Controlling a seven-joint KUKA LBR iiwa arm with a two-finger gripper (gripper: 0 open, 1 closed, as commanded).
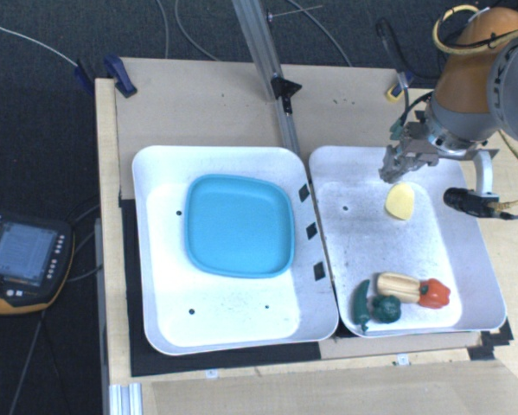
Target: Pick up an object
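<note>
1. Two white bins: the left bin [155, 318] holds a blue plate [239, 225]; the right bin [475, 266] holds a yellow piece [400, 202], wooden peg [397, 284], red piece [433, 294], green piece [375, 305].
2. My gripper [397, 169] hangs just above the yellow piece; whether its jaws are open I cannot tell.
3. A metal pole [259, 37] slants behind the bins.

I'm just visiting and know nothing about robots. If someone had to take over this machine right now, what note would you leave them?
Gripper: over the far end of the right bin, just above the yellow piece; I can't tell if its fingers are open or shut.
Things: yellow piece lies in the right bin; a green item, a tan stick and a red item sit at that bin's near end. A blue plate is in the left bin.
Done: nothing visibly lifted.
Left: grasp and lift one object.
</note>
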